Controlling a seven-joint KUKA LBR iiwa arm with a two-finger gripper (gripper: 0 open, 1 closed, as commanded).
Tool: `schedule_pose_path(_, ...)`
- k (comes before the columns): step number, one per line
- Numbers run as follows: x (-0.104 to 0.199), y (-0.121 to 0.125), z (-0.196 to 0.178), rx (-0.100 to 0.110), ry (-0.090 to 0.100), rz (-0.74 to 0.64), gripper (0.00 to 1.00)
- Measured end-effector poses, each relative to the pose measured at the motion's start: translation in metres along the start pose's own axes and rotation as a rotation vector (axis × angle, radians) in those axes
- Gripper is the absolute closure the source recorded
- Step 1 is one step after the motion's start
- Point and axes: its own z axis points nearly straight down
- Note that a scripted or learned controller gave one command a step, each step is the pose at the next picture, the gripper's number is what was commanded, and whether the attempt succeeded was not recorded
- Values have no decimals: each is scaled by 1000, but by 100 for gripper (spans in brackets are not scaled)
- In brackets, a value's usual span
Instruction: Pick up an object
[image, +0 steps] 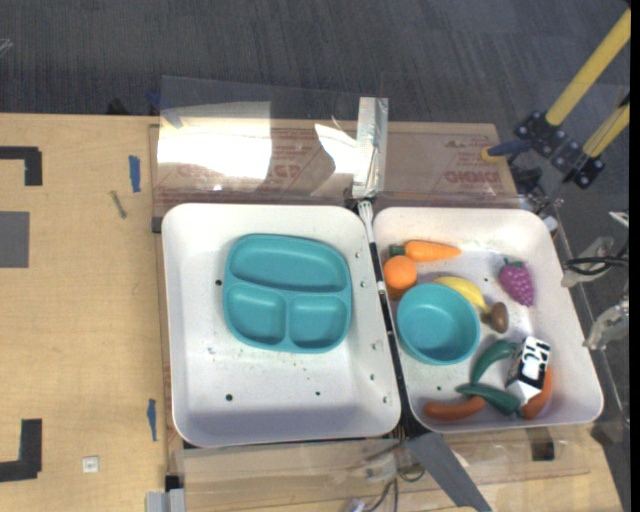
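No single target is named, so I size up the candidates, all of them in the right bin. The carrot lies on its side near the bin's far edge, toward the far-left corner, with the orange just beside it against the left wall. I judge both to be light plastic toys, stiff and a little slick. The carrot looks best taken across its thick middle, while the round orange could roll out of a pinch. The purple grapes sit by themselves toward the far-right corner. They are bumpy and probably grip well, with open floor around them, so that is my preferred pick.

The teal bowl sits against the left wall at mid-length and appears to hold nothing. A banana touches its far rim and a small brown piece sits just beside its right side. Along the near edge the things crowd together: a green pod, a black-and-white item (I cannot make out what it is) and a red-orange sausage shape. A grasp there risks catching a neighbour.

The left bin carries only a teal divided plate, lying flat at its centre — broad and low, a poor thing to pinch.

As for the gripper, I cannot tell its state from this feed.
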Motion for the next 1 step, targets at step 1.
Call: schedule_pose_path(1, 17, -7, 100, -3, 5, -177, 0)
